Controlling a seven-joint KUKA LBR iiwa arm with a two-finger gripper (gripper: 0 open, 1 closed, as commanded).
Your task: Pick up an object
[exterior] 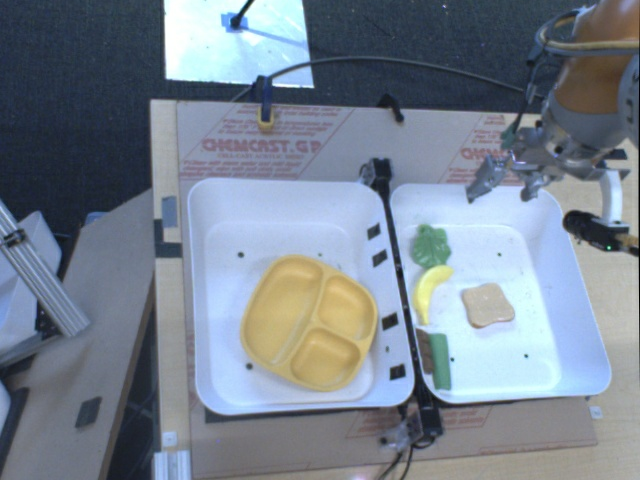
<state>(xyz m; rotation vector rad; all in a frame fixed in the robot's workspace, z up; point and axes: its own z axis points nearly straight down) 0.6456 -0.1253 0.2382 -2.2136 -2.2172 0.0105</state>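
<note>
The right bin [575,268] holds a green leafy toy [431,245], a yellow banana [430,290], a tan slice of toast [487,306] and a green bar [440,360] near the front left corner. My gripper [507,180] hangs above the bin's far rim, up and to the right of the leafy toy. Its two grey fingers [484,181] are spread apart with nothing between them. The orange-banded wrist [600,28] sits above it at the upper right.
The left bin [215,268] carries a yellow divided plate [308,321]. Black clips [389,268] run along the seam between the bins. A cable [400,65] arcs across the back of the bench.
</note>
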